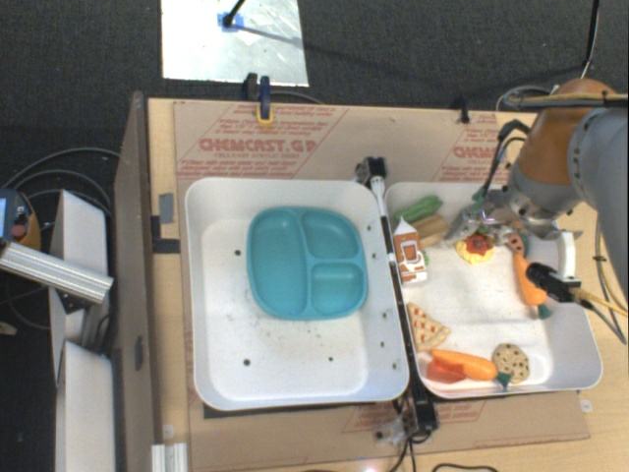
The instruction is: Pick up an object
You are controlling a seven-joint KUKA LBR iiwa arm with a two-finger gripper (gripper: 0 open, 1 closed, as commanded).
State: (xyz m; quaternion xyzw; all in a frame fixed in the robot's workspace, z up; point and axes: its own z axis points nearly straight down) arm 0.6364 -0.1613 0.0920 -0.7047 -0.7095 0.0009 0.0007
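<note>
While the grey arm with its orange band (565, 150) is reaching in from the right, we are seeing its tool (488, 222) hanging over the far part of the right white bin (570, 362), just above a small yellow and red plastic toy piece (477, 248). Whether the tool is released or clenched we cannot tell, since the wrist is covering that part.

We are judging that this toy is the likeliest target. It is looking light, stiff and smooth, probably hollow moulded plastic, so it may be sliding or rolling away under a glancing touch. We are favouring a hold across its narrow middle, coming straight down.

Other toys are lying nearby: a green pod shape (421, 207) far left in that bin, a small white carton (408, 254) against the left wall, an orange carrot (531, 281) to the right, and a brown cookie (510, 361) near us. A teal divided plate (306, 264) is sitting in the left white bin (221, 362).
</note>
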